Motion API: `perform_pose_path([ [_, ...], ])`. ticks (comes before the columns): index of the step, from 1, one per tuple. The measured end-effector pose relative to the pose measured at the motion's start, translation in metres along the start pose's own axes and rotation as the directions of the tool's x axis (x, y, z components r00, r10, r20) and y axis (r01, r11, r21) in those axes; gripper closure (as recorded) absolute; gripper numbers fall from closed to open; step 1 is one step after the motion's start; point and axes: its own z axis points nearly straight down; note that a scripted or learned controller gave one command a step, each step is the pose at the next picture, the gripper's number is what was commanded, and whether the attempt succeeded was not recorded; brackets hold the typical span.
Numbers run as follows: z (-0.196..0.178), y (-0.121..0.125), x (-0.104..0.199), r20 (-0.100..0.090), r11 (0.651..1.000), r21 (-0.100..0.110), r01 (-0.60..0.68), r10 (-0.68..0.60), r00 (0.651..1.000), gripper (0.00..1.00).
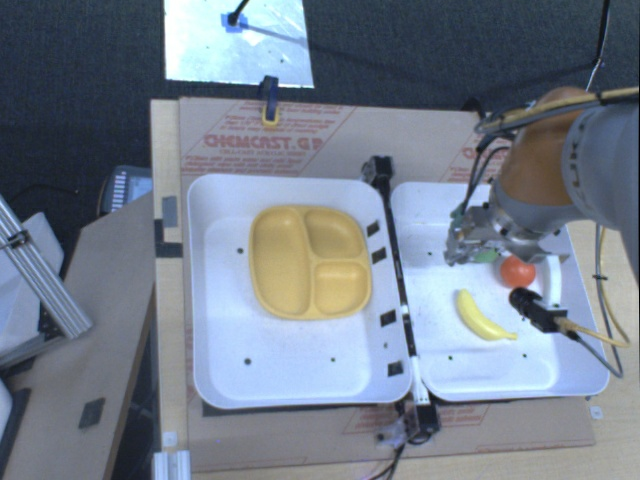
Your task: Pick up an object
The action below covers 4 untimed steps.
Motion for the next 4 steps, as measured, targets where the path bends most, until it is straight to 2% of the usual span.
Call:
perform_pose_path([
  [2,-0.085,0.005,0.0,0.0,1.0,-0.002,0.005,-0.005,1.0,1.0],
  [4,-0.079,0.02,0.126,-0.003,1.0,0.002,0.013,-0.013,1.0,1.0],
])
